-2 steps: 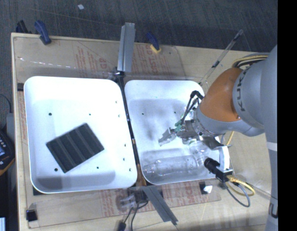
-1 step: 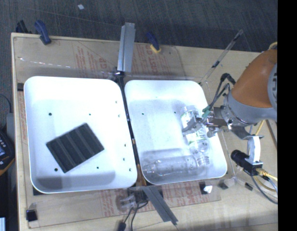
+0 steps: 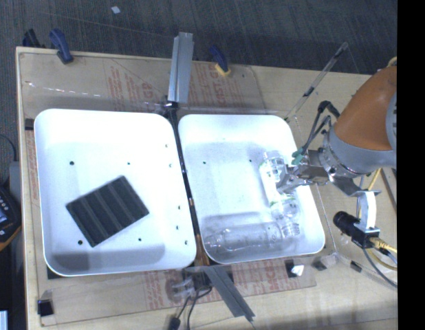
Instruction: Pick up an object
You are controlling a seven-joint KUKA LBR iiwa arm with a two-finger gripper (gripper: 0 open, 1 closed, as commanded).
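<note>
A black ribbed flat pad (image 3: 107, 210) lies tilted in the left bin (image 3: 54, 126). In the right bin (image 3: 219, 126) a clear plastic bottle (image 3: 248, 236) lies on its side along the near wall. A second clear bottle (image 3: 273, 172) lies along the right wall, reaching toward the first. My gripper (image 3: 292, 177) hangs low at the right bin's right wall, right beside the second bottle. The arm's orange band (image 3: 369, 119) and grey wrist sit just to its right.
A grey metal bar (image 3: 180, 66) stands at the back between the bins, and another (image 3: 226, 294) slants at the front. Blue clamps (image 3: 60, 46) (image 3: 219, 59) grip the bench's far edge. Cables and a black fitting (image 3: 351, 227) lie right of the right bin.
</note>
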